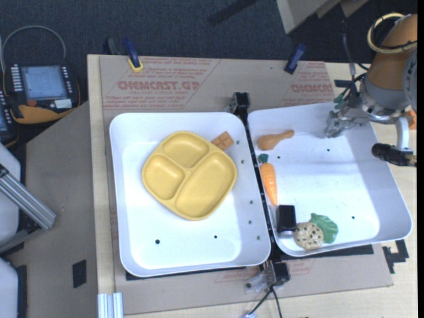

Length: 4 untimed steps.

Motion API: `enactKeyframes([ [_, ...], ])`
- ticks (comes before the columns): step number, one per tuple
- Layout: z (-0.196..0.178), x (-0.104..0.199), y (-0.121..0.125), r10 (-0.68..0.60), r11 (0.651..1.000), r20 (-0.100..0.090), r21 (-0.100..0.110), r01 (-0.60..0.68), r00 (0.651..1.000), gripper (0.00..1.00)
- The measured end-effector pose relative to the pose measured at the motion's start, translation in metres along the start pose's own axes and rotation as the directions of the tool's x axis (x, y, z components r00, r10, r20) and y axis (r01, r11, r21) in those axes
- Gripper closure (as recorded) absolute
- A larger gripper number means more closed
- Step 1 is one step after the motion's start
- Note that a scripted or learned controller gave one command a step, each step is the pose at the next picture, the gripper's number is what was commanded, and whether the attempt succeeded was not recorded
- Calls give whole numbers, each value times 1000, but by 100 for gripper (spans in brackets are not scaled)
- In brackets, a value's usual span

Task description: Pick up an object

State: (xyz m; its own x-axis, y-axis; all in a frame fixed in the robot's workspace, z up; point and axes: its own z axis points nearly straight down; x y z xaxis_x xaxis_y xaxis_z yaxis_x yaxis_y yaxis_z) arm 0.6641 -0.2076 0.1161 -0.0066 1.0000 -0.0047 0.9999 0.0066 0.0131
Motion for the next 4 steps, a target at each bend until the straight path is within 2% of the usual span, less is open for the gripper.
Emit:
enactKeyframes([
  [1,-64,4,0,5,1000,-1,4,-5,1000,100],
  [3,-168,3,4,5,1000,-1,4,-5,1000,100],
  [4,-152,60,-8,1,1000,-7,16,-1,1000,100],
])
